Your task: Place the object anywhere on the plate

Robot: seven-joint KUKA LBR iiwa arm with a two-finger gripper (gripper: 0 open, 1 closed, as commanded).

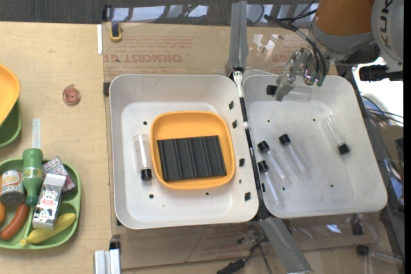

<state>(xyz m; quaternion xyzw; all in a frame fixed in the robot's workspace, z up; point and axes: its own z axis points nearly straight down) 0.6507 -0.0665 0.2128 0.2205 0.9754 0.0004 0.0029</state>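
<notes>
While the gripper [302, 77] is being held over the right bin [359, 196], grip state untellable, tubes [292, 152] are lying below-left of it, plate [191, 124] further left.

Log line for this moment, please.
claw: over right bin, far edge | tubes: lying in right bin | one tube: beside orange plate, left bin

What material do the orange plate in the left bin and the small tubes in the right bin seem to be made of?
The orange plate looks like matte plastic, with an even colour and a dark ribbed insert. The tubes look like clear plastic or glass: the white bin shows through them, and their caps are black.
</notes>
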